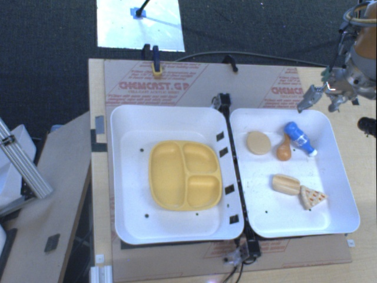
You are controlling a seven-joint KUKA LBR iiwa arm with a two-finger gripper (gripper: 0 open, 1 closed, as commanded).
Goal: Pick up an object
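The bench (97, 175) is of pale wood and stands on a dark, speckled floor (47, 46); behind it a shiny metal sheet (138, 16) lies on that floor. On the bench lies a board (177, 84) covered with protective film, and the red print "CHEMCAST GP" can be read on it, repeated at an angle. Two shallow white bins sit on this board side by side, touching along a middle seam with small black clips. The left bin (126, 128) holds a yellow plastic tray (185, 175) with rounded corners and three compartments. The right bin (336, 181) holds the objects for picking: a flat round beige disc (258, 142), a blue bottle (299, 138) with a white label and cap, a brown pear-shaped piece (284, 151) touching the bottle, a tan bread-like roll (285, 184), and just beside it a pale wedge (312, 197) with a grid pattern. The claw (323, 98) hangs above the far right corner of the right bin, away from all objects; its two metal fingers stand apart and nothing is between them. The arm above it is grey.
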